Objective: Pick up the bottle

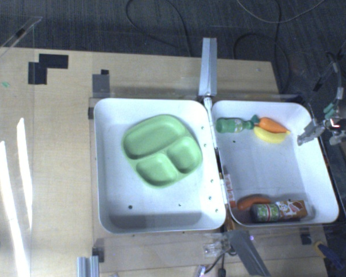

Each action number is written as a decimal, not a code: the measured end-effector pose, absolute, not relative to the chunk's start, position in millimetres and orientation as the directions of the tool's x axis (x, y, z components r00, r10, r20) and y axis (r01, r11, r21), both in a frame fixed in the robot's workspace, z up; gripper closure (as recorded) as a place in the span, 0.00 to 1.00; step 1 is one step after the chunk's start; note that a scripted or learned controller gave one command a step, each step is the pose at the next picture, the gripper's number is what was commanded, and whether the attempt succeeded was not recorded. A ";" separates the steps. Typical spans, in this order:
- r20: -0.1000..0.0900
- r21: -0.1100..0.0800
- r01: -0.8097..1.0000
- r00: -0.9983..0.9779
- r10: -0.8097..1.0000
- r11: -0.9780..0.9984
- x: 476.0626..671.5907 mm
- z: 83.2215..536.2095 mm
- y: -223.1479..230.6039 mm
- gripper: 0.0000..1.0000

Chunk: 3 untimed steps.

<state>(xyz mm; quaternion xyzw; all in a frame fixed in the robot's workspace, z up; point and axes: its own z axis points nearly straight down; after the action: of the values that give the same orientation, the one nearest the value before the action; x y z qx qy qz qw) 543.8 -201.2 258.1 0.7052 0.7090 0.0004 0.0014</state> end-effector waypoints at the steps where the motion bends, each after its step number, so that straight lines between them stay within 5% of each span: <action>1: -0.006 0.004 0.753 -0.658 0.753 0.658 512.3 181.7 -205.7 0.00; 2: -0.005 0.004 0.761 -0.649 0.761 0.649 491.7 135.4 -205.7 0.00; 3: -0.015 0.009 0.568 -0.823 0.568 0.823 492.6 89.9 -95.2 0.00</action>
<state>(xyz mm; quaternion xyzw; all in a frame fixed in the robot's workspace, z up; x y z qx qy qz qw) 492.6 -95.2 89.9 0.2974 0.9547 0.0021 0.0086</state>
